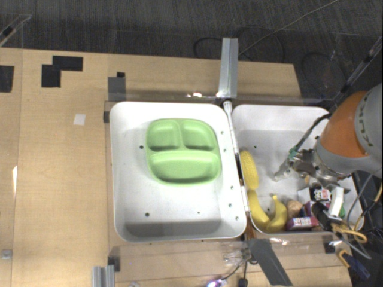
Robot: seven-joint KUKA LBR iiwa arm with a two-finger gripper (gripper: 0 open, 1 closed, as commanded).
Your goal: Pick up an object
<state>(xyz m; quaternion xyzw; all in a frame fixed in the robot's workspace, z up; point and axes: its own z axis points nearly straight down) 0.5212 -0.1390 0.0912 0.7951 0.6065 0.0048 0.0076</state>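
Note:
In the right bin (269, 124), a long yellow banana (249, 171) lies along the left wall. A second, curved banana (270, 217) rests in the front corner. Beside it are a small brown lump (294, 207) and a dark purple packet (301, 222). My gripper (288, 166) hangs low over the middle of the right bin, to the right of the long banana and above the brown lump. Nothing shows in its grasp. The grey wrist with its orange band (341, 133) covers the bin's right side.
The left bin (128, 214) holds a green divided plate (181, 150). A metal post (228, 70) stands behind the wall between the two bins. Cables lie at the front right by the bench edge.

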